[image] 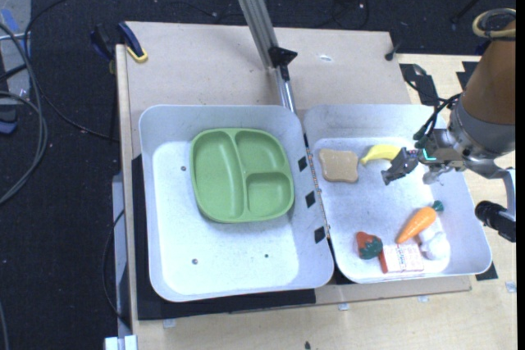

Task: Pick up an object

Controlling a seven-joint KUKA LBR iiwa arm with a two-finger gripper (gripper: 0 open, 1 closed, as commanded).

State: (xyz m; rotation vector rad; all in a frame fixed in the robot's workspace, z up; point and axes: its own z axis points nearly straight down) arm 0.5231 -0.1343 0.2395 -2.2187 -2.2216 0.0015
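Note:
My gripper [400, 168] hangs over the right bin [459, 201], just right of and slightly below a yellow banana [379, 152]. A slice of toast [338, 165] lies further left, near the bin's left wall. Toward the front of that bin are an orange carrot [418, 223], a white object [435, 245], a red-and-white box [401, 259] and a red strawberry-like piece [368, 245]. I see nothing hanging from the gripper.
The left bin [164, 258] holds a green divided plate [243, 175]. A slanted metal pole [254, 4] runs from the top down to the gap between the bins. The grey and orange arm [492, 86] comes in from the right edge.

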